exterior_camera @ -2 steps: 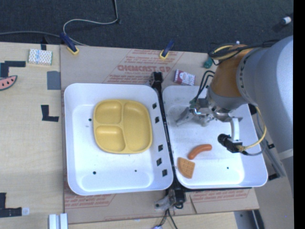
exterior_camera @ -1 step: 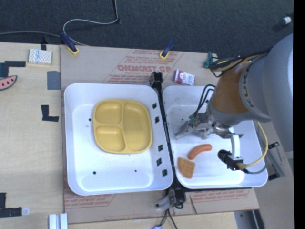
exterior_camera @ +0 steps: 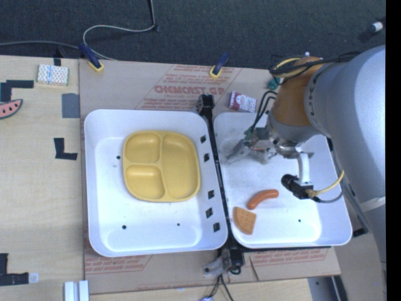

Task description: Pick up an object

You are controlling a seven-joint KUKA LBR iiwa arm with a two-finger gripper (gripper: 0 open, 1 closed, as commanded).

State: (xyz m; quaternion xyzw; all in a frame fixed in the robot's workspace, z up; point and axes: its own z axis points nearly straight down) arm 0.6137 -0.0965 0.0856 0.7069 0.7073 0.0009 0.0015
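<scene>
The grey arm [exterior_camera: 351, 105] reaches in from the right, bent down over the right bin [exterior_camera: 326, 231], its hand [exterior_camera: 241, 149] low near the bin's upper left with fingers spread, grasping nothing. The sausage [exterior_camera: 262, 198] and waffle piece [exterior_camera: 245, 219] lie apart from it, nearer the bin's front.

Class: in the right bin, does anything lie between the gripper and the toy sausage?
Nothing visible does. The gripper sits over the right bin, and only bare bin floor separates it from the sausage. The waffle piece lies beyond the sausage.

Gripper [exterior_camera: 241, 148] seemingly above right bin [exterior_camera: 326, 231]
</scene>
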